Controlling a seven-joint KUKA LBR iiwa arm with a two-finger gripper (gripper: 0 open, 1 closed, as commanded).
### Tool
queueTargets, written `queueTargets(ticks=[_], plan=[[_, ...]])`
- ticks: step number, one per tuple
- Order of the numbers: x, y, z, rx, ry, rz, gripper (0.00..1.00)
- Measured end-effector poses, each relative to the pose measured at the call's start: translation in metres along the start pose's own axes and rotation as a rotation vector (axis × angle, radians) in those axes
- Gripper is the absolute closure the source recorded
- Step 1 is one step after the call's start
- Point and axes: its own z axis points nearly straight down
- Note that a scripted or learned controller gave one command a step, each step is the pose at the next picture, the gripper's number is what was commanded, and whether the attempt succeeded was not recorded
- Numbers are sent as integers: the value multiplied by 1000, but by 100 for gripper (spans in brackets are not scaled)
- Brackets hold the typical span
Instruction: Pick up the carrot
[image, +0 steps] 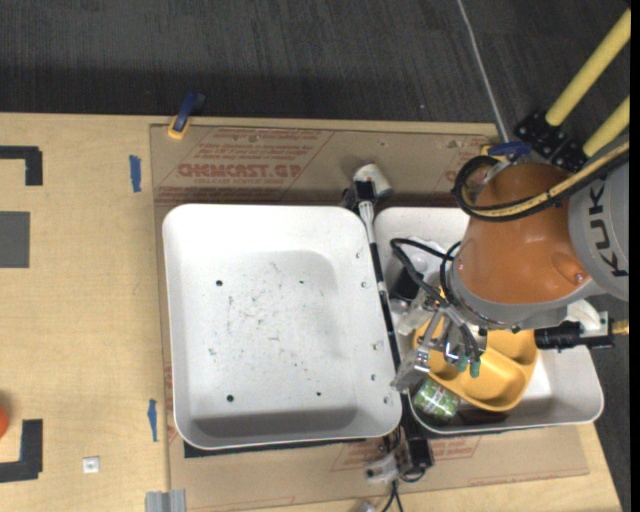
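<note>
My gripper (447, 352) hangs low over the front left part of the right bin (585, 405), under the orange wrist band (520, 250). A narrow orange piece, which may be the carrot (433, 326), shows right beside the gripper's left side; most of it is hidden by the wrist. A yellow object (500, 378) lies just right of the gripper, and a green speckled item (436, 400) sits in front of it. From this angle I cannot make out whether anything is held.
The left bin (270, 320) stands beside the right one, its rim close to the gripper. Black cables (405, 265) run across the right bin's back. A blue and yellow clamp (184, 113) sits at the board's far edge.
</note>
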Motion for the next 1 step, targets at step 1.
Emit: queueTargets(ticks=[1], plan=[[0, 0, 0, 0, 0, 0, 0]])
